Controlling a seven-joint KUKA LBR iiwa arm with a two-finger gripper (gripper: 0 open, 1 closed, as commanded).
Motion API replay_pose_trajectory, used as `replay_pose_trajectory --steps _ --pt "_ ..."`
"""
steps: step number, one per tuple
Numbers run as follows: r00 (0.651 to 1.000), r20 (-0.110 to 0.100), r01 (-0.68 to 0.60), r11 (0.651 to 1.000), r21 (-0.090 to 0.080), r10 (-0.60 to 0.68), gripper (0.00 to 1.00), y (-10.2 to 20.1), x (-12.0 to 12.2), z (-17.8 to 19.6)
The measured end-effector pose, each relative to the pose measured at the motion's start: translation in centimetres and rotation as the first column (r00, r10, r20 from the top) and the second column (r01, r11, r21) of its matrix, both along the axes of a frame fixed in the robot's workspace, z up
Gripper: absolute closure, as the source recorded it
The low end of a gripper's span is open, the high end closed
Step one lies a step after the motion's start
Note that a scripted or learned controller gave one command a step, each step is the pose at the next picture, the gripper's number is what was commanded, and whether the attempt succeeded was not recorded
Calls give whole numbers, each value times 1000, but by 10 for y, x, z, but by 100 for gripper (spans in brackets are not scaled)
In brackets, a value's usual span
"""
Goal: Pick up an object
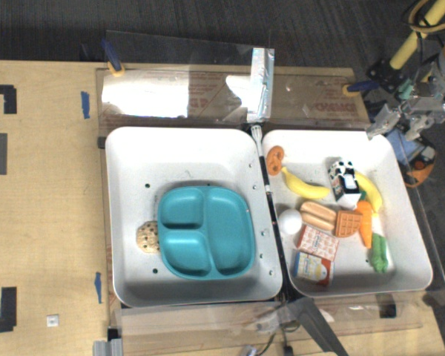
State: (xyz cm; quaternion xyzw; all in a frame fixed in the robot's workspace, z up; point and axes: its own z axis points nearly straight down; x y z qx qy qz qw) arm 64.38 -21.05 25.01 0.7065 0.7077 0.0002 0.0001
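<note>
Two bananas in right bin, untouched

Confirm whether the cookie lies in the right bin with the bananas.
No, the cookie lies in the left bin, beside the teal tray.

The arm at the two o'clock corner was cut off by the right edge, its gripper tangled in clutter and unreadable. The teal tray hid part of the cookie at its nine o'clock side.
</note>
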Motion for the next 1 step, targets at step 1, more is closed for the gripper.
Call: replay_pose_trajectory --steps 1 --pt "987 -7 161 987 0 -161 0 -5 -65 -88"
